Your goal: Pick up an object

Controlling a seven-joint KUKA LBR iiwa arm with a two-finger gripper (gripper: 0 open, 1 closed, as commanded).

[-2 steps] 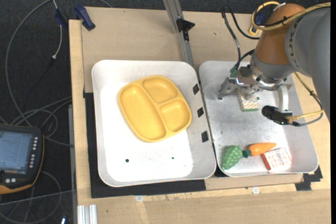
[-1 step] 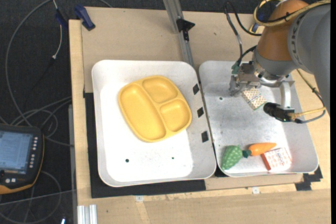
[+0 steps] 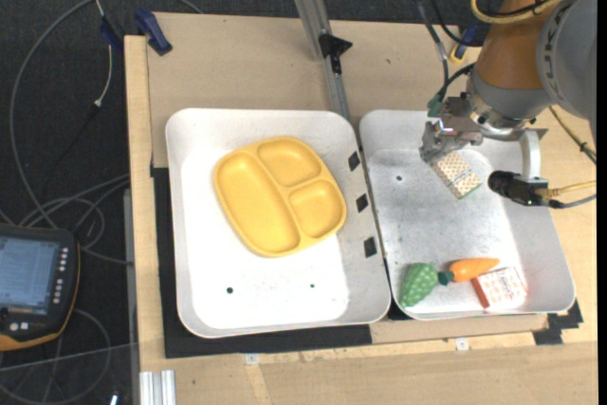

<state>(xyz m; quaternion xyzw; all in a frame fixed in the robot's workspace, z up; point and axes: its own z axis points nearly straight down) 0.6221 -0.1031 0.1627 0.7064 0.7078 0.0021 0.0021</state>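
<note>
1. camera view: gripper (image 3: 444,145) over right bin (image 3: 417,232), fingers closed on a patterned packet (image 3: 457,174).
2. carrot (image 3: 471,268), red box (image 3: 500,287) along the near edge.
3. yellow tray (image 3: 278,194) in left bin (image 3: 199,299).

We can read no text anywhere here. The small patterned box (image 3: 457,173) just beside the gripper (image 3: 438,143) carries a fine print of dots, but we make out no letters on it. Well away from the gripper, at the near edge of the same bin, the red-and-white carton (image 3: 500,287) shows pale panels that look like a label, too blurred for us to read. Far across from the gripper, off the desk, the handheld pendant (image 3: 33,285) has a lit screen, and we cannot make out anything on it either.
</note>
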